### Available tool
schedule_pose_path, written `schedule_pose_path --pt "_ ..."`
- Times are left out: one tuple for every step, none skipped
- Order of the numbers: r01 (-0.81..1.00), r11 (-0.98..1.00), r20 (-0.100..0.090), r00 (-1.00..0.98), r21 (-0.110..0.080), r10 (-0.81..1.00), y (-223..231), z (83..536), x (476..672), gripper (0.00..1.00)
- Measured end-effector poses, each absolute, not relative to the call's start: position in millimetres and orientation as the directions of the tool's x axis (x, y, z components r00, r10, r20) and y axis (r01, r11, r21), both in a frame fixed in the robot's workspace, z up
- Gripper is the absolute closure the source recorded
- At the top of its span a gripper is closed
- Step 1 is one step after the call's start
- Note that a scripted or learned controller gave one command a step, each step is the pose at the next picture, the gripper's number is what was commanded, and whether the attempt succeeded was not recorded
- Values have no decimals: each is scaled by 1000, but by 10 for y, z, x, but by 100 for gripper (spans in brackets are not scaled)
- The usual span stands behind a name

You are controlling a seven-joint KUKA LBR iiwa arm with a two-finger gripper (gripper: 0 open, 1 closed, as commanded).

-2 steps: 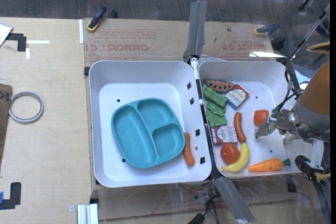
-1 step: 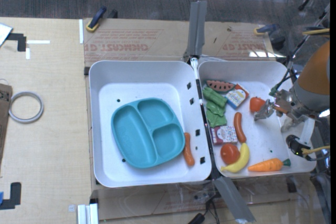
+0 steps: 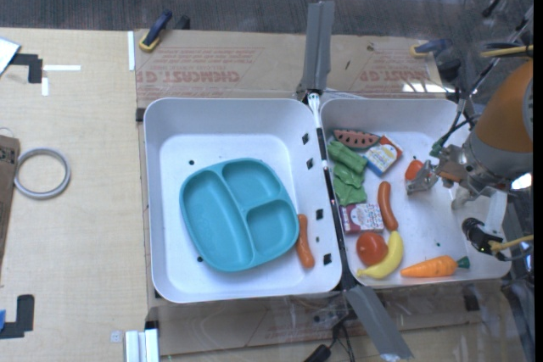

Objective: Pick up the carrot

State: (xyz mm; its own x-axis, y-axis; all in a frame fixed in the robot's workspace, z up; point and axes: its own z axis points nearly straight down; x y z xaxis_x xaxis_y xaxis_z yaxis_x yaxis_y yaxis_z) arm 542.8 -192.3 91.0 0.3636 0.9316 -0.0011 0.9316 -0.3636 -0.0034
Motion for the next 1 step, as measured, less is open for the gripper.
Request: schedule_pose_path --pt "932 -364 -1 364 -3 932 -1923 910 5428 0"
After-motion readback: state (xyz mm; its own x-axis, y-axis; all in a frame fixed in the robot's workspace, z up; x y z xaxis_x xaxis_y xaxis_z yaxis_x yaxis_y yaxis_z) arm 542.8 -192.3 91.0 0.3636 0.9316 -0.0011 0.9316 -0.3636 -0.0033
